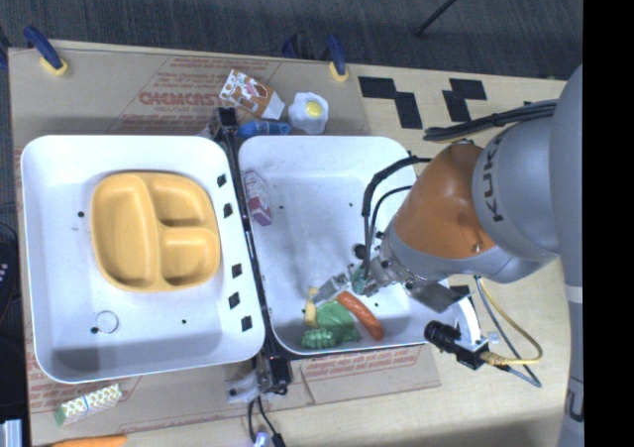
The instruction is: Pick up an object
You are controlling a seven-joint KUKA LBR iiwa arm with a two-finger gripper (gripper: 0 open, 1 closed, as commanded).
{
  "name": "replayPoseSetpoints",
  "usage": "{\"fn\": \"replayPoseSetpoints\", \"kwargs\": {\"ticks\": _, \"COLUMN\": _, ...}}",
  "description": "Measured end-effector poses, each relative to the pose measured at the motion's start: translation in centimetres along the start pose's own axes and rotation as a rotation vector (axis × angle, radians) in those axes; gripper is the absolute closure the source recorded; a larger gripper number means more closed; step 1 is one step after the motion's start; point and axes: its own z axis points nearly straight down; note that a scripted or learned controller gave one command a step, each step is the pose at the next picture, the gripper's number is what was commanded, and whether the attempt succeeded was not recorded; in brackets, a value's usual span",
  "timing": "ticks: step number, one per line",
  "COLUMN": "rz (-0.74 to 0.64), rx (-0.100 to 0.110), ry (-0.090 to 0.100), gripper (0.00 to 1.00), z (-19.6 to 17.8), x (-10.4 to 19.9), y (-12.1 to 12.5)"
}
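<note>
Gripper: the gripper [363,279] is low in the right bin [297,167], at its lower right part, under the orange band [441,212] of the arm; I cannot tell its state, because the wrist covers most of it.
Contact: I cannot tell if it touches or holds anything; its tip is just beside the toy pile.
Orange carrot: the carrot [360,313] lies tilted on the bin floor, just below the gripper.
Green toy: a green leafy piece [327,337] lies at the bottom wall, touching the carrot on its left.
Yellow piece: a small yellow piece [311,312] is near the carrot, hard to identify.
Wrapper: a small pale packet [259,195] lies at the left wall of the right bin, well apart from the gripper.
Left bin: the left bin [50,237] holds a yellow divided tray [156,229].
Counter: on the counter [129,88] above the bins stand a small carton [244,92] and a yellow and white object [309,111].
Hidden: the fingers and the right wall of the bin are behind the arm.
</note>
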Motion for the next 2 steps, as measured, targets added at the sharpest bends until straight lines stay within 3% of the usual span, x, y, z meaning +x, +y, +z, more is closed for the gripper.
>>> {"fn": "replayPoseSetpoints", "kwargs": {"ticks": 2, "rz": -0.531, "rx": 0.003, "ry": 0.001, "gripper": 0.00, "z": 1.0, "x": 2.3, "y": 0.7}}
